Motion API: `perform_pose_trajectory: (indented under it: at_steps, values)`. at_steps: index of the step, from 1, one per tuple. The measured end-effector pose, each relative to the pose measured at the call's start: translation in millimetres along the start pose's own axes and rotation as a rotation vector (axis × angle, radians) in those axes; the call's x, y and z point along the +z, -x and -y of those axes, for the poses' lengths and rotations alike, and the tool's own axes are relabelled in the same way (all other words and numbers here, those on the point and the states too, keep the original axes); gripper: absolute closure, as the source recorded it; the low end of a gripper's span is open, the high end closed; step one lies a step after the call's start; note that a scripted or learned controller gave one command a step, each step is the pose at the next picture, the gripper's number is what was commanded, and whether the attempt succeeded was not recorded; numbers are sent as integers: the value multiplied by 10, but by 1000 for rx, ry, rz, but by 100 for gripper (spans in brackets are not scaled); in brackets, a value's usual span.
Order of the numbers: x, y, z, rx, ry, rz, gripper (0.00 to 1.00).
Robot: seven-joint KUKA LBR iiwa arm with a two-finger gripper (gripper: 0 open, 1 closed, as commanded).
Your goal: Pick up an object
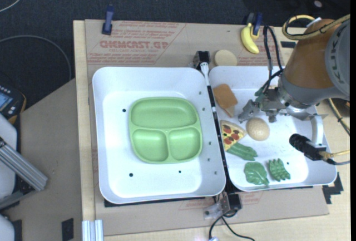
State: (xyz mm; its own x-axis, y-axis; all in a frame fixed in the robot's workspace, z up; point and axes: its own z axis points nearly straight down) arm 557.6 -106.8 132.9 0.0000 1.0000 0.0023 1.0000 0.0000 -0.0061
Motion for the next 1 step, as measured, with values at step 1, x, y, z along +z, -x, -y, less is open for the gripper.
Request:
perform_pose_trajectory:
  at_steps: [1]
  values:
    - [441,-62,521,3,21,3,0]
